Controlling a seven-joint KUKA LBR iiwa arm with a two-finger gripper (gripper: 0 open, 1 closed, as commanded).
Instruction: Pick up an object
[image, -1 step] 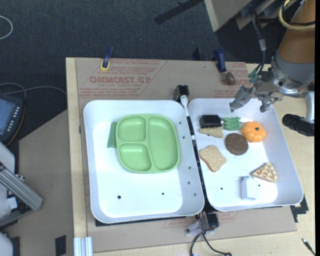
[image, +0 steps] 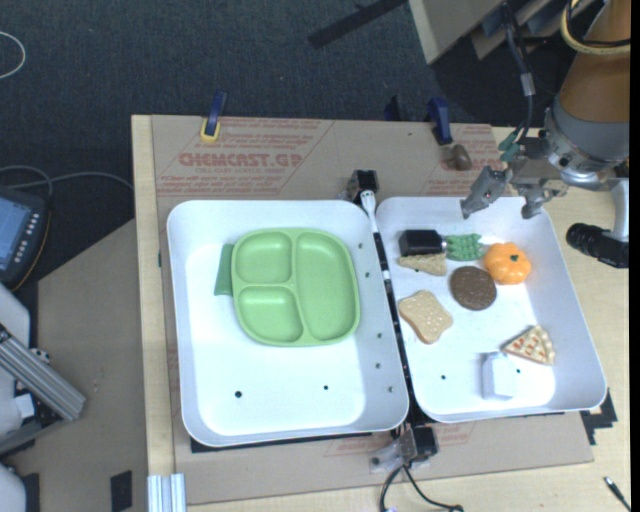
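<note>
- Two shallow white plastic bins sit side by side on a tan bench; the left bin (image: 200, 300) holds a pale green divided plastic tray (image: 296, 286) with three compartments, lying near its middle.
- The right bin (image: 570, 300) carries a scatter of small toy foods, all resting on its floor.
- Toward its upper left lies a small black rectangular block (image: 420, 242), with a flat tan cracker piece (image: 424, 264) just below it and a green ridged piece (image: 463, 246) just to its right.
- Lower down sits a tan slice of toy bread (image: 426, 316).
- A round dark brown cookie (image: 472, 288) lies near the middle, touching or nearly touching a small orange pumpkin with a green stem (image: 507, 263).
- Near the lower right are a white cube (image: 498, 377) and a triangular pizza slice (image: 529, 346).
- The grey two-finger gripper (image: 508, 197) hangs over the bin's upper rim with its fingers spread apart, nothing between them, well above the pumpkin.
</note>
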